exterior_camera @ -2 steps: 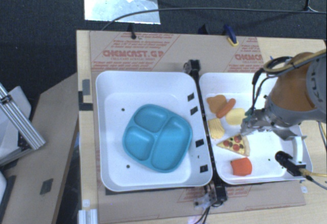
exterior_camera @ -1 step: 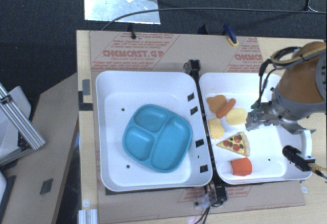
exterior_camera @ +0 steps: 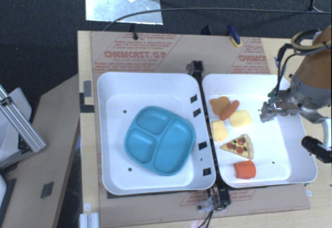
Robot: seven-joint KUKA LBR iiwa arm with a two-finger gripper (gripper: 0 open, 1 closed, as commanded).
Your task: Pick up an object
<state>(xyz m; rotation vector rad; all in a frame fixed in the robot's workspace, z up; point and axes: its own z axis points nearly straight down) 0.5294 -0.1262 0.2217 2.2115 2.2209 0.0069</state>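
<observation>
Looking down on the bench, we see the gripper (exterior_camera: 271,111) hovering over the right bin (exterior_camera: 298,172), and we cannot tell how its jaws stand (they blur into a grey lump). Just left of the jaws lies a yellow chunk (exterior_camera: 240,118), with an orange carrot (exterior_camera: 229,109) beside it, long axis slanting up toward the jaws. Below and left of the jaws sits a pizza slice (exterior_camera: 238,145), tip pointing left, away from them. Farther left, a blue divided plate (exterior_camera: 159,139) rests in the left bin (exterior_camera: 111,118).
</observation>
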